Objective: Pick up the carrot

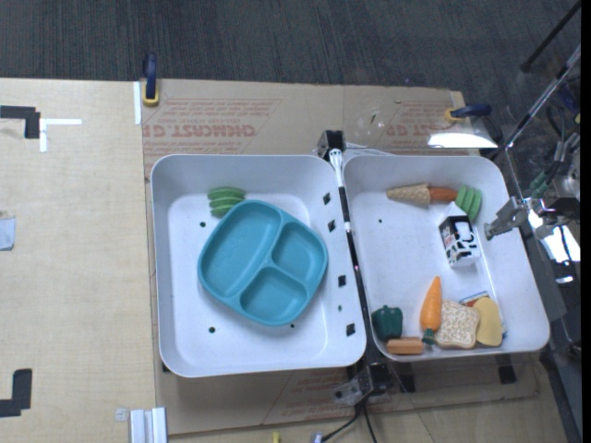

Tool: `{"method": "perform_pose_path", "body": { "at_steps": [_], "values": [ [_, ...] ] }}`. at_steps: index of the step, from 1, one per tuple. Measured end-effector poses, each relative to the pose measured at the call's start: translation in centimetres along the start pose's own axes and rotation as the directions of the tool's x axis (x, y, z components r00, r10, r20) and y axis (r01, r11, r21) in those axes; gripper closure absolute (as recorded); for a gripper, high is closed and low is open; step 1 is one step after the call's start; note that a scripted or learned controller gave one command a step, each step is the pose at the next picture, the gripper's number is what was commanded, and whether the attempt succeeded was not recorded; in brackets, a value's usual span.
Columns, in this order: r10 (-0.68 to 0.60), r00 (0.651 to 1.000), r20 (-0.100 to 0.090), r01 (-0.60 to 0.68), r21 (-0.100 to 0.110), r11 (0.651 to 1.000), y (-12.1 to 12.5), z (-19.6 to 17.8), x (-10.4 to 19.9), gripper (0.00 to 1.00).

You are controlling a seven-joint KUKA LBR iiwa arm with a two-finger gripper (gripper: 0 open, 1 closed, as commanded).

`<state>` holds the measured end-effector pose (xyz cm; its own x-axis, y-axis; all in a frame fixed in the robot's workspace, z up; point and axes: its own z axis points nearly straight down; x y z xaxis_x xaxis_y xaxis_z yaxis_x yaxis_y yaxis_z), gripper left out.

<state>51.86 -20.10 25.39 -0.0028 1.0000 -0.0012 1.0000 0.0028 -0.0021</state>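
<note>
Bench [74, 275]; two white bins [175, 340] atop.

Smooth matt plastic on the white bins [175, 340] and teal plate [263, 262], glossy orange carrot [430, 305], brown cardboard [249, 123] beneath.

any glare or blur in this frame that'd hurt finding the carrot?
Camera view: the carrot is sharp and evenly lit against the right bin; bright glare sits on the cardboard behind that bin; the gripper at the right rim looks dim and soft.
</note>
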Motion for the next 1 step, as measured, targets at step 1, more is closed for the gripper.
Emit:
{"method": "perform_pose_path", "body": {
  "at_steps": [1],
  "values": [
    [0.063,0.998,-0.001,-0.063,-0.003,0.998,-2.74,16.23,7.12,0.0]
  ]
}}
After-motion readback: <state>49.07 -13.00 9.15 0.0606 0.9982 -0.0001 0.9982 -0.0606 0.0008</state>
